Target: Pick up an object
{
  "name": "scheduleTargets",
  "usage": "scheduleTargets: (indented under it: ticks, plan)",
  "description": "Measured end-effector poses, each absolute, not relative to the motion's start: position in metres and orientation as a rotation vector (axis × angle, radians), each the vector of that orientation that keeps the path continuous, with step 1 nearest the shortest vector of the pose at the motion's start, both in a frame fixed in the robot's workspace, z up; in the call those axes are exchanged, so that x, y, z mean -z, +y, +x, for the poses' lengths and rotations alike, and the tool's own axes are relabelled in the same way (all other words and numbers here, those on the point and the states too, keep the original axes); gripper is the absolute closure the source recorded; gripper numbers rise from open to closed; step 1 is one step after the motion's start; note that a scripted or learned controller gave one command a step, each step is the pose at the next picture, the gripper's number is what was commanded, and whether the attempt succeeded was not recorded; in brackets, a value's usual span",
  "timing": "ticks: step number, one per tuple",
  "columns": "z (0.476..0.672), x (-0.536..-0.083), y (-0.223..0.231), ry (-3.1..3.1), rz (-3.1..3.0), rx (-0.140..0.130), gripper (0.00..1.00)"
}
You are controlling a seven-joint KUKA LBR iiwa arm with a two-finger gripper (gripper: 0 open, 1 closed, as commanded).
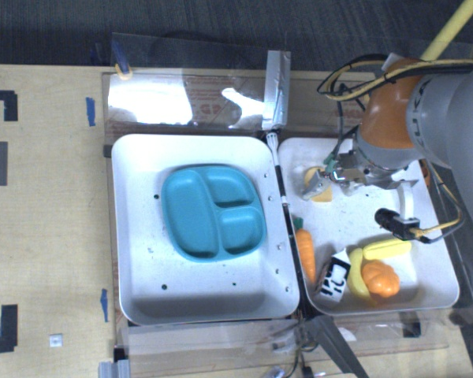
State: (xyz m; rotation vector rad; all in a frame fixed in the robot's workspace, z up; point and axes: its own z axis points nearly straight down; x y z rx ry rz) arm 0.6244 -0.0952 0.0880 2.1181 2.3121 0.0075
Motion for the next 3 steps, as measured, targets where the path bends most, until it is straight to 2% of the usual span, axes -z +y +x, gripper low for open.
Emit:
scheduleTargets:
  ticks: [1, 2, 3]
  plan:
    - [0.658, -0.086, -0.096, 2.333, 2.101, -0.002, 0.00]
    - [0.661, -0.099, -0.096, 2.330, 2.095, -0.009, 1.00]
    - [0.655, -0.190, -0.072, 2.402, 2.012, -0.010, 1.00]
